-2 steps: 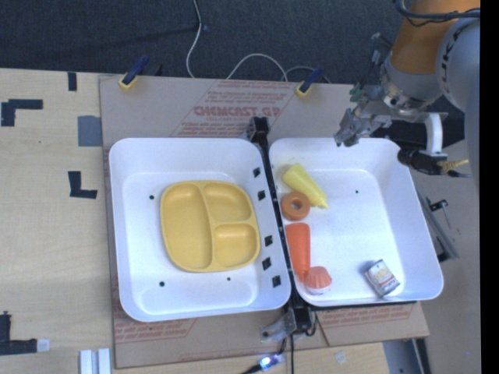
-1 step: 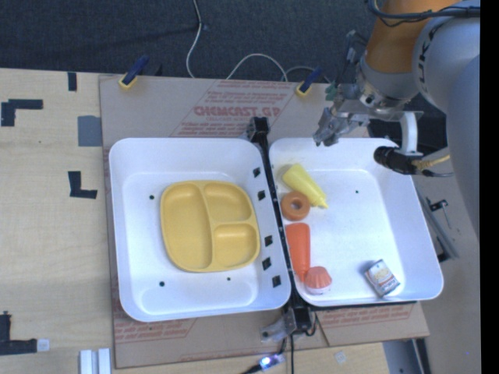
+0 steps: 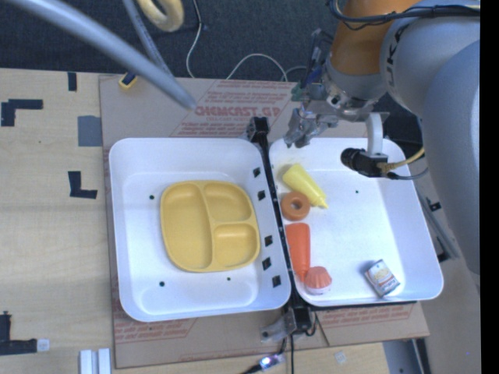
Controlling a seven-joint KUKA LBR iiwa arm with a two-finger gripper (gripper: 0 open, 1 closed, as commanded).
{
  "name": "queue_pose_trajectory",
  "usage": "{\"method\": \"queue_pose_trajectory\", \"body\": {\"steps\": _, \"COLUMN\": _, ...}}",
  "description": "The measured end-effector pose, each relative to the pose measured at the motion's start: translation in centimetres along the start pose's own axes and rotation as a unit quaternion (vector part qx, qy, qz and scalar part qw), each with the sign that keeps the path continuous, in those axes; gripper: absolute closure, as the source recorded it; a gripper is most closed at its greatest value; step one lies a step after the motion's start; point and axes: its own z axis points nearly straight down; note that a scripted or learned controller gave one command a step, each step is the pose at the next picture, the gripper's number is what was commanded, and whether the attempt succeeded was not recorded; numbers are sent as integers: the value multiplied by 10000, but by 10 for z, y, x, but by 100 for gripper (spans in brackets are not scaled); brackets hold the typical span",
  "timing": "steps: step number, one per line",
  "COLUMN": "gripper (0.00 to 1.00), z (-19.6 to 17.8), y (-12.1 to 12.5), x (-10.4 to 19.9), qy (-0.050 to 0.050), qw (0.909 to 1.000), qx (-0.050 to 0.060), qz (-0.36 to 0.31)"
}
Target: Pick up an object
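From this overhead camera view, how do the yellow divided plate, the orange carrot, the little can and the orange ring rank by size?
1. yellow divided plate
2. orange carrot
3 and 4. little can and orange ring look about alike, so I won't rank them.

right bin [image 3: 405, 232] centre open; toys [image 3: 304, 187] crowd divider.

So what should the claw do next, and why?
Probably come down toward the yellow cone. The claw hangs at the right bin's far edge with nothing between its fingers, and the cone is the nearest thing, lying just below it in the picture. The donut touches the cone, so it may get nudged.
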Motion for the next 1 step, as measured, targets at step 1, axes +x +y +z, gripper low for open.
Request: {"method": "queue_pose_trajectory", "body": {"steps": 1, "gripper": 100, "z": 8, "y": 2, "x": 47, "qy": -4, "qw": 10000, "qx": 3, "qz": 6}}
